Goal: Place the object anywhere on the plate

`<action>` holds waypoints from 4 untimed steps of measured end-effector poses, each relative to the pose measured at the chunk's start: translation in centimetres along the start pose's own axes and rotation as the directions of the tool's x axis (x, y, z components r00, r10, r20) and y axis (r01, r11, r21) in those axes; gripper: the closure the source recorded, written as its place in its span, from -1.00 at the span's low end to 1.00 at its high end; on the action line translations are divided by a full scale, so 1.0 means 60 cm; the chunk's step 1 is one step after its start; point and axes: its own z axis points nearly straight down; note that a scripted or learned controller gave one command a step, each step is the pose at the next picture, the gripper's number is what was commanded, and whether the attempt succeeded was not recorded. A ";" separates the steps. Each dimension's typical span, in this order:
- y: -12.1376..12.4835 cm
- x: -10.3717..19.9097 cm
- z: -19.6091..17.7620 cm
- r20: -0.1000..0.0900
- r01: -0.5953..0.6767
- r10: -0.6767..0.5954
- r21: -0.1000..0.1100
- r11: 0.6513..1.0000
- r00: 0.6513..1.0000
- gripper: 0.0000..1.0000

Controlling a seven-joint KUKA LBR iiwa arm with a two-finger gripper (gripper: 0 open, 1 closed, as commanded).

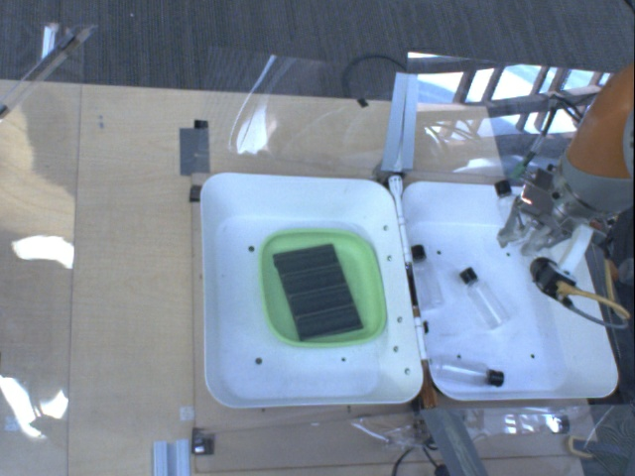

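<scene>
Probably a robotics lab: wooden bench, white bins (clear shielding).

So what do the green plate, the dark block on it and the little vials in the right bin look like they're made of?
Green plate: looks like smooth moulded plastic, evenly lime with rounded corners. Dark ribbed block: matte dark grey, grooved across; probably rubber or foam, hard to tell. Vials: clear, see-through bodies with black caps; glass or clear plastic, the view can't settle which.
</scene>
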 end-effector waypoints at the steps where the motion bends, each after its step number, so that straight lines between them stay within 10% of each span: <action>1: -0.113 0.033 0.060 -0.002 0.277 -0.277 0.002 0.961 0.961 1.00; 3: -0.245 0.250 0.014 -0.003 0.473 -0.473 0.000 0.881 0.881 1.00; 4: -0.244 0.249 0.014 -0.003 0.471 -0.471 0.000 0.882 0.882 -1.00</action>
